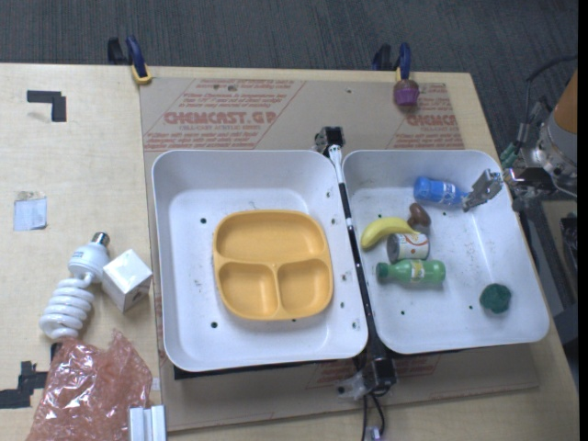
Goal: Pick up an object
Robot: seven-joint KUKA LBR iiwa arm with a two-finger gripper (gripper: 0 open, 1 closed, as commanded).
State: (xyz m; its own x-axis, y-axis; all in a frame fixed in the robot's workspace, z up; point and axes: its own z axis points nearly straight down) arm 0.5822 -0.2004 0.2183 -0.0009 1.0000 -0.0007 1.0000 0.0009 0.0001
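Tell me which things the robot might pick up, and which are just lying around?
Things it might pick up, all in the right bin:
banana
green bottle
blue bottle
small can
green ball

Just lying around:
yellow tray in the left bin
light bulb and white cube on the bench
pink plastic wrap

Bins (175, 191): two
Yellow tray (273, 265): one
Banana (384, 231): one
Bottles (411, 271): two
Can (408, 245): one
Green ball (495, 298): one
Light bulb (73, 288): one
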